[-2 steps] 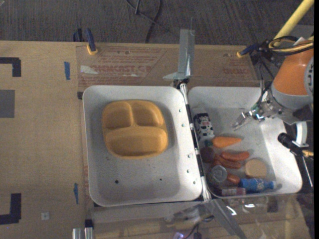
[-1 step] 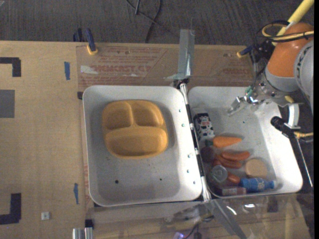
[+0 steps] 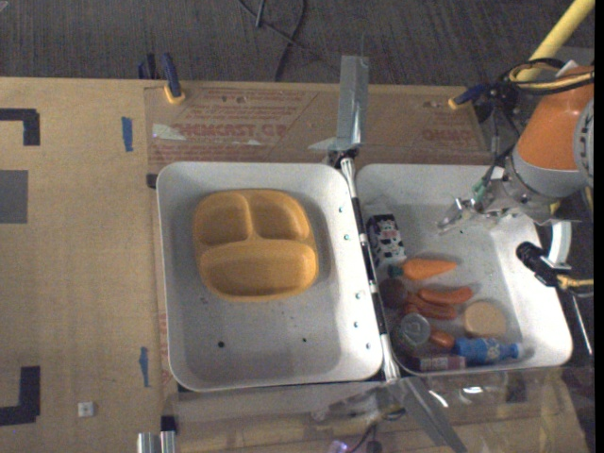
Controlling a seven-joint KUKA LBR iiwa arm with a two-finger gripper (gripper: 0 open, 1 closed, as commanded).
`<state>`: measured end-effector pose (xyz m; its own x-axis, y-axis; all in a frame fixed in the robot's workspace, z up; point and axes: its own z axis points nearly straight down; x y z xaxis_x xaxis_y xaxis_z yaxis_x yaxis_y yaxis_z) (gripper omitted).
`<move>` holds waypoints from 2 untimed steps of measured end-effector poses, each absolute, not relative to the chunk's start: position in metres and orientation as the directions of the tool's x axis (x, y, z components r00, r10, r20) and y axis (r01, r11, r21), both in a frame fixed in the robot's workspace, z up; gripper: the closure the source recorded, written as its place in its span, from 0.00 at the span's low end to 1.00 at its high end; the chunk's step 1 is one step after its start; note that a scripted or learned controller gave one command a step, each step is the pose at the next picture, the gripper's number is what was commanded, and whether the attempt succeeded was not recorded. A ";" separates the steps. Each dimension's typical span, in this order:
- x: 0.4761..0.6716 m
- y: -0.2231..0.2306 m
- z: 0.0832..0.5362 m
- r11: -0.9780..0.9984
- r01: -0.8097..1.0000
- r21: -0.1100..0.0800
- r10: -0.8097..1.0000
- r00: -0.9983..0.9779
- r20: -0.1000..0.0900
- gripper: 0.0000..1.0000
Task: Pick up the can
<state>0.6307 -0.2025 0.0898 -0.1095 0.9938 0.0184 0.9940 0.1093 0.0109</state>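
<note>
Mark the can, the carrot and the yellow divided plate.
can (image 3: 413,329): camera view, on its grey round top.
carrot (image 3: 429,269): camera view, mid-length of its orange body.
yellow divided plate (image 3: 255,243): camera view, on the ridge between its compartments.

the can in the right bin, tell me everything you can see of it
The small grey metal can stands upright in the right white bin, near its front left corner, showing its round ridged top to the camera. It looks dull silver, with no label legible. It sits crowded among the toy food: the reddish sausage pieces lie just behind and right of it, seemingly touching. The robot's hand is well behind it, apart.
</note>
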 end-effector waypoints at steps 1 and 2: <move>0.631 -0.207 0.100 0.109 0.994 0.014 0.994 -0.109 0.005 1.00; 0.632 -0.207 0.112 0.110 0.994 0.019 0.994 -0.110 0.003 1.00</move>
<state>0.6324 -0.2074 0.1117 -0.1099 0.9939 0.0026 0.9938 0.1099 0.0187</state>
